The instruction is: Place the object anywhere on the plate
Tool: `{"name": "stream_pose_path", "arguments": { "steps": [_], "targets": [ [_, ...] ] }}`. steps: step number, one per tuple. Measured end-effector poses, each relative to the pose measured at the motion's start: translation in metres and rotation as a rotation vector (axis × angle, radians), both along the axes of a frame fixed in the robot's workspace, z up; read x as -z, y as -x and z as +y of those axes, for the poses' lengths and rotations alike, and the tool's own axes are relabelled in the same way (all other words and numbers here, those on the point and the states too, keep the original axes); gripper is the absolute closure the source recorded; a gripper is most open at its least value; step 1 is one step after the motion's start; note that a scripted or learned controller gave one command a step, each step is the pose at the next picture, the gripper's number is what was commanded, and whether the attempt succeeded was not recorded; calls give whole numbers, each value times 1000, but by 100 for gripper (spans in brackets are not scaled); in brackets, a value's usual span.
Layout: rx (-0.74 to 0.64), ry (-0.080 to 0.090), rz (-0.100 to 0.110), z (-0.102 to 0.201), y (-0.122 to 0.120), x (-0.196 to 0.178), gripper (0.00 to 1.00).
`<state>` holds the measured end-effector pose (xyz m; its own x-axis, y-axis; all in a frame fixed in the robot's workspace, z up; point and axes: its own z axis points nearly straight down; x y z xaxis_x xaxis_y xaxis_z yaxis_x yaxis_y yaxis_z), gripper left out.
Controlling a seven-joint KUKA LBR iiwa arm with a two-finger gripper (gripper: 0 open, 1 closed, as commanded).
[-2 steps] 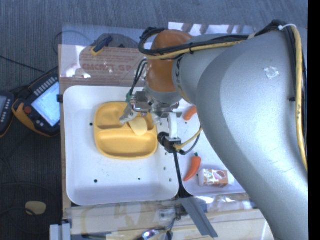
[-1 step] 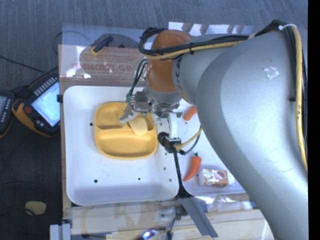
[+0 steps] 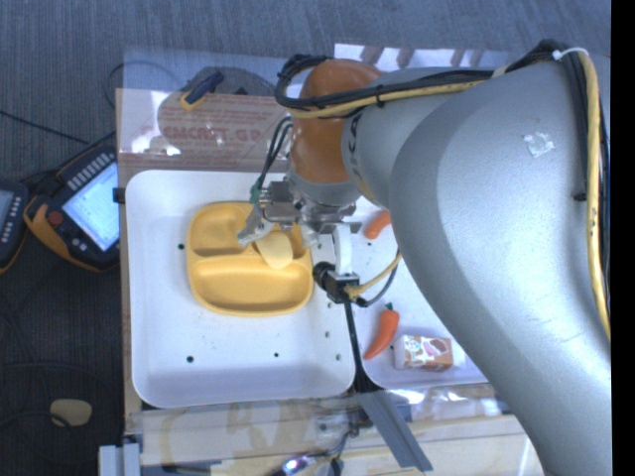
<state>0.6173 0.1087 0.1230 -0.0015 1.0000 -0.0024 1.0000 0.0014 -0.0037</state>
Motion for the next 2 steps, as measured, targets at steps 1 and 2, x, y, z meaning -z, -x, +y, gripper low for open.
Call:
{"name": "stream_pose_path", "arguments": {
  "steps": [1,2],
  "targets": [
    [0,0,0,0,0,0,0],
    [0,0,0,0,0,0,0]
  ]
}}
